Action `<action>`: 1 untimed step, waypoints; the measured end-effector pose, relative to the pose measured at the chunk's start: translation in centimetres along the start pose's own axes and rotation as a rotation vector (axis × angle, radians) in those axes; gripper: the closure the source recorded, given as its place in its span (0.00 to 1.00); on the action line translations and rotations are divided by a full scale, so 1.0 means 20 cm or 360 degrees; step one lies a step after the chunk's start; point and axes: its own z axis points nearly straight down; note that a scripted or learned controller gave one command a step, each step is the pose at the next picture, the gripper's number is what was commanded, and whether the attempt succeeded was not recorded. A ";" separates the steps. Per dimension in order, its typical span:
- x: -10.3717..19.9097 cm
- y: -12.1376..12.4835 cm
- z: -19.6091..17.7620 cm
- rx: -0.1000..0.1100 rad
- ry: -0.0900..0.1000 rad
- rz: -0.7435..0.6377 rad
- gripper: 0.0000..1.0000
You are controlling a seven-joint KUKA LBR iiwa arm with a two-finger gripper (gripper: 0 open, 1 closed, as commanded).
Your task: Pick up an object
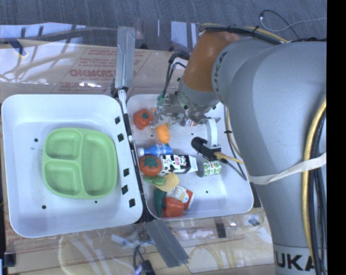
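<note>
I see the hand [172, 109] low over the far end of the right bin [237, 195], beside a red tomato-like toy [143, 118] and a small orange piece [162, 134]. I can't tell its state; the wrist hides it. More objects sit mid-bin: milk carton [176, 163], second tomato [150, 164], green can [211, 167]. Left bin [18, 211] holds a green divided plate [80, 162].

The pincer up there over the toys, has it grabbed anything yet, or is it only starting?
Nothing looks picked up yet. The pincer is low in the right bin, near the orange piece and the red tomato, but I can't see anything held. The toys lie in the bin; the grab and lift remain.
</note>
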 end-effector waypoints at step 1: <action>0.10 -0.36 -0.41 -0.0011 -0.0001 -0.0112 1.00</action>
